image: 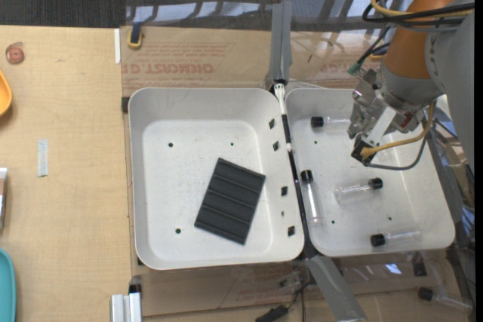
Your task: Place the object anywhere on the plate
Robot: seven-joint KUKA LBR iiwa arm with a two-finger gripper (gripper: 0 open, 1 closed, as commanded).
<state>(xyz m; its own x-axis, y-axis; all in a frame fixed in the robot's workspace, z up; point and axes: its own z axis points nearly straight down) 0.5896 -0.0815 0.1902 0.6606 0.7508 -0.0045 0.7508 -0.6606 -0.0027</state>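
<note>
Findings, camera view, looking down on both bins.

Left bin (151, 105): holds one plate (230, 200), a dark, nearly black rectangular slab with raised ribs running across its top. It lies flat on the bin floor, turned at a slant to the bin walls, somewhat right of the floor's centre and towards the near wall. Nothing rests on it.

Right bin (434, 196): holds four small clear tubes, each with a black cap (the clear bodies are faint against the white floor).
- Upper tube (317, 121): near the far left corner, cap to the left, body pointing right.
- Wall tube (308, 196): lying along the left wall, cap at its far end.
- Middle tube (361, 189): about mid-floor, cap at its right end, body angled down to the left.
- Lower tube (392, 237): near the near wall, cap at its left end.
All four lie on their sides, apart from one another.

Gripper (365, 133): hangs over the far half of the right bin, between the upper tube and the middle tube and to the right of the former. Whether it is open or closed cannot be told from this angle, and no tube is seen in it.

Both bins stand on brown cardboard (181, 56)
</note>
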